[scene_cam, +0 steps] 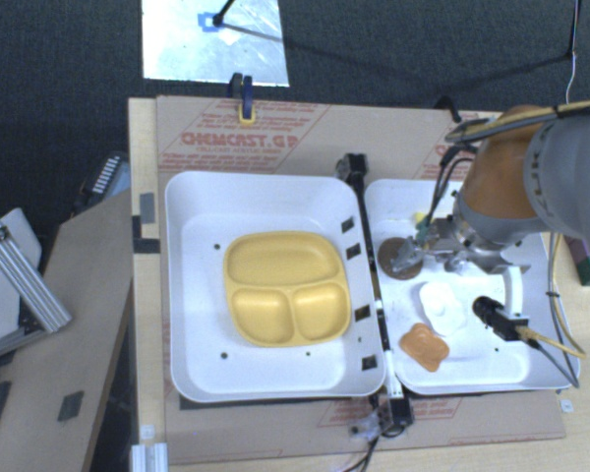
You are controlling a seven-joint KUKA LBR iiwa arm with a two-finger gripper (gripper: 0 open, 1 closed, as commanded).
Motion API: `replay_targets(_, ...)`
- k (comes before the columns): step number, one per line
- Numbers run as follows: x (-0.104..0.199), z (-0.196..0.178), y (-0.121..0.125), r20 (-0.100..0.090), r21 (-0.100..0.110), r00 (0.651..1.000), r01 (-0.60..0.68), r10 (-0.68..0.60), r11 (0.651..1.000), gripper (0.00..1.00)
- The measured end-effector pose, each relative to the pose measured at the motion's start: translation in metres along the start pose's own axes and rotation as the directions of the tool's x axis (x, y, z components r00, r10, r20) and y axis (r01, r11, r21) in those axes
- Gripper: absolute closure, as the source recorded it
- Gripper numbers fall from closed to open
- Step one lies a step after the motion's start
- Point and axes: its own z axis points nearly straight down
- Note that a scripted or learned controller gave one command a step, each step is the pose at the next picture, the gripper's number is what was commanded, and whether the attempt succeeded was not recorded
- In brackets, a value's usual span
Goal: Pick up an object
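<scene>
In the right bin (452,377) lie an orange toy-food piece (425,347) near the front, a white rounded object (441,304) just behind it, and a brown round piece (397,260) close to the left wall. My gripper (425,252) is low over the right bin, right beside the brown piece, and the wrist hides where they meet. The arm's grey and orange body (516,185) covers the bin's back right part.
The left bin (197,214) holds a yellow three-compartment plate (283,287) at its middle. A black clipped divider (366,264) runs between the two bins. Cardboard (241,136) lies under both bins, with a yellow clamp (245,101) at the back edge.
</scene>
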Motion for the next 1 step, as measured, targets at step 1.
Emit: replay_targets(1, 0.0004, 0.0266, 0.0007, 0.0, -0.001, 1.0, 0.0, 0.0, 1.0, 0.0)
